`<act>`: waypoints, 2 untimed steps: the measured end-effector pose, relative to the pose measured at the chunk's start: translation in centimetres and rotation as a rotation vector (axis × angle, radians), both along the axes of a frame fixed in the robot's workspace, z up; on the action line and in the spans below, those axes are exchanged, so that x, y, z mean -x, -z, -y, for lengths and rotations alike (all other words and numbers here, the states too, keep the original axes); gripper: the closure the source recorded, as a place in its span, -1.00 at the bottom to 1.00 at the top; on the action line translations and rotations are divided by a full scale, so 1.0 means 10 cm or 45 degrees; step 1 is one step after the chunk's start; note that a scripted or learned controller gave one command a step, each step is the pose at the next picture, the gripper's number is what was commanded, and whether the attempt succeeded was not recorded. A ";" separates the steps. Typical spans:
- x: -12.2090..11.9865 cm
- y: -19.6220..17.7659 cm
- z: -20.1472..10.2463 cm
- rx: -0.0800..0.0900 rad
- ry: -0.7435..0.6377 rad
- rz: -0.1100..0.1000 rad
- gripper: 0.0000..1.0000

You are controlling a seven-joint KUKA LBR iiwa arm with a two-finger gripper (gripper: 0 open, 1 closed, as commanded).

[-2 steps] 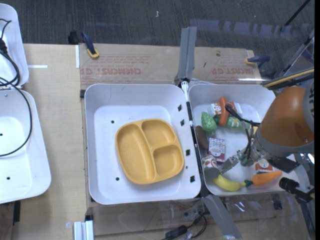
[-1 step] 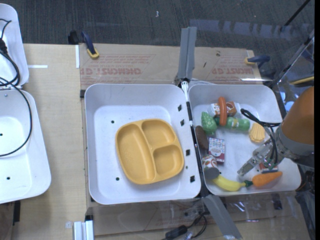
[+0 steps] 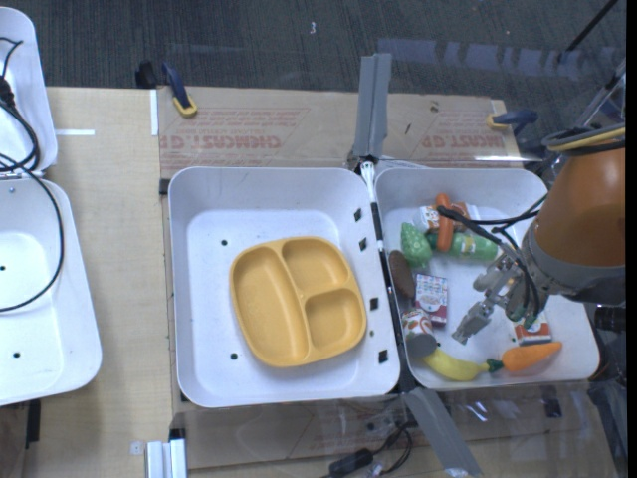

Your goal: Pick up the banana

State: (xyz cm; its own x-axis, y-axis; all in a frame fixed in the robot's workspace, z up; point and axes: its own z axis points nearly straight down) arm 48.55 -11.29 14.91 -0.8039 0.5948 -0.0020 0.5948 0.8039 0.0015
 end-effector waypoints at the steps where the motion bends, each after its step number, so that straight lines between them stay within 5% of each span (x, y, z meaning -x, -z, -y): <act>1: 0.06 -0.55 1.03 0.002 0.074 0.001 -1.00; 2: 0.06 -0.49 0.77 0.001 -0.439 0.000 -1.00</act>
State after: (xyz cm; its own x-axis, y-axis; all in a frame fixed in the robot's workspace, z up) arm 47.91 -18.96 19.82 -0.9577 0.2878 -0.0025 0.2878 0.9577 0.0012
